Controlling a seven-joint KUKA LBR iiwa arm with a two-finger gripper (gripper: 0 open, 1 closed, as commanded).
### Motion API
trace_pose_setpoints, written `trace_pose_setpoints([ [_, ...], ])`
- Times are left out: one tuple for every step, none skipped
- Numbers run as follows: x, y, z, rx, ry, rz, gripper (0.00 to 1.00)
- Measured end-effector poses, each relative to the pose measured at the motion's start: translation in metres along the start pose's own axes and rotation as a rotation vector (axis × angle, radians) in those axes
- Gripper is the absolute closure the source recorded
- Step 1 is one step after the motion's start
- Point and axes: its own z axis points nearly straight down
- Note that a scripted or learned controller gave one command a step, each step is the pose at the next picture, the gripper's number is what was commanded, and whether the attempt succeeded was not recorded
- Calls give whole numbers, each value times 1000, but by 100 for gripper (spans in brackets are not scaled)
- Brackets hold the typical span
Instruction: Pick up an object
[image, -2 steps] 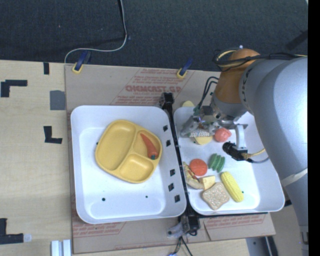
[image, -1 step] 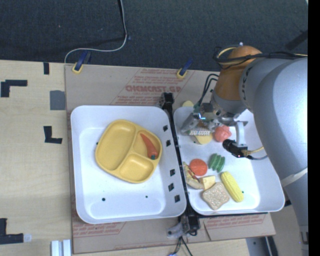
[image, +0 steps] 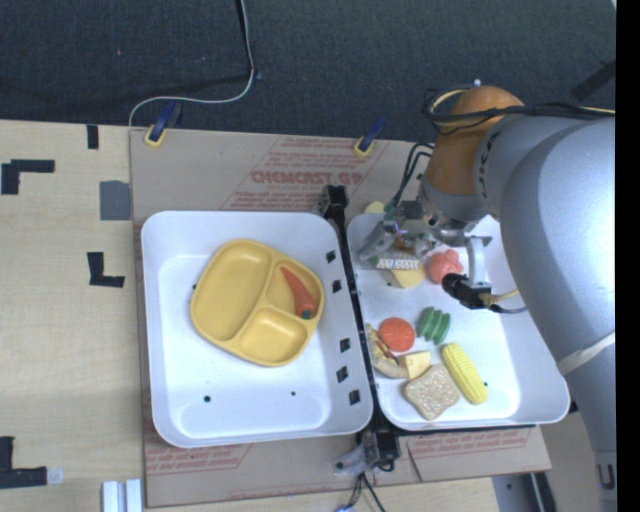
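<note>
I am looking down at the big grey arm (image: 560, 220), which is coming in from the right and bending over the right bin (image: 530, 395). Its orange band (image: 470, 140) is sitting above the far end of that bin. The gripper (image: 405, 245) is hanging low at the bin's far left corner, pointing down. I cannot tell how it is set.
</note>
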Motion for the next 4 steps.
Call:
trace_pose_setpoints([
  [-12, 0, 0, 0, 1, 0, 0],
  [-4, 0, 1, 0, -1, 0, 0],
  [2, -1, 1, 2, -3, 1, 0],
  [3, -1, -8, 3, -1, 1, 100],
])
